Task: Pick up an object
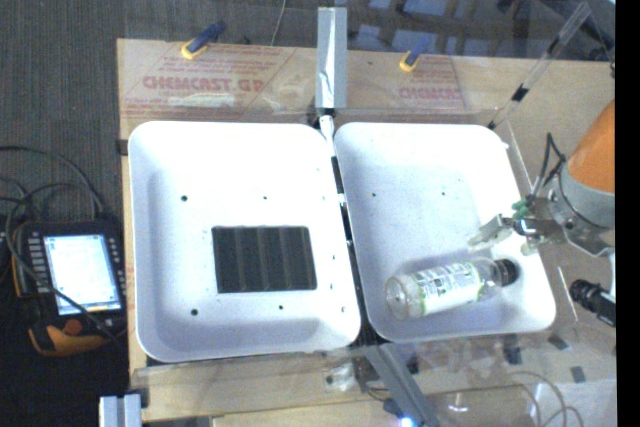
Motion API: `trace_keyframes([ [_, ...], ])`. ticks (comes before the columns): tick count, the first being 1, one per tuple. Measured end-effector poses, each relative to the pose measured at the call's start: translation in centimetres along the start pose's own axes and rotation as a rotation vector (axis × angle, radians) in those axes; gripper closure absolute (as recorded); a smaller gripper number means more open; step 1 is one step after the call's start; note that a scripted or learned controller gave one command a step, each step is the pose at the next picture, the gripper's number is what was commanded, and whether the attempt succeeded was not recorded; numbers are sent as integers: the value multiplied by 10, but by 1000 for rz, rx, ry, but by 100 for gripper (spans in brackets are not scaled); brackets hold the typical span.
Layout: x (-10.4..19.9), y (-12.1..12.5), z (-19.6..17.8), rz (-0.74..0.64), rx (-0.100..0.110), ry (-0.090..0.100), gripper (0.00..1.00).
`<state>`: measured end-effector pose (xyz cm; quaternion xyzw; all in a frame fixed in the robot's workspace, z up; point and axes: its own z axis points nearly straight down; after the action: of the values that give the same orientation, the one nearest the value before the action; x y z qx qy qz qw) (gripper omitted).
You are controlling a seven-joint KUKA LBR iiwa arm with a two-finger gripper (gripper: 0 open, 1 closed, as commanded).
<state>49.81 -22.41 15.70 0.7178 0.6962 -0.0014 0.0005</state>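
- Clear plastic, the bottle (452,283) lies on its side in the near part of the right bin (420,165), dark cap toward the arm.
- My gripper (500,233) hovers just above the cap end; I cannot tell its opening, and nothing sits in it.
- I'd come down across the bottle's middle, squarely, since a round body will likely roll.
- The left bin (160,215) bears a dark ribbed panel (264,258), well apart.

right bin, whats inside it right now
A clear plastic bottle with a dark cap lies on its side near the front of the right bin. The gripper reaches over the bin's right rim just above the bottle, hiding a small patch of floor.
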Motion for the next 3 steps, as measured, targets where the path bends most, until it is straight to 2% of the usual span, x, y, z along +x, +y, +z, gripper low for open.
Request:
trace_keyframes([
  [1, 10, -8, 64, -162, -11, 12, 0],
  [2, 8, -7, 5, 278, 0, 1, 0],
  [3, 74, -13, 65, 142, -14, -3, 0],
])
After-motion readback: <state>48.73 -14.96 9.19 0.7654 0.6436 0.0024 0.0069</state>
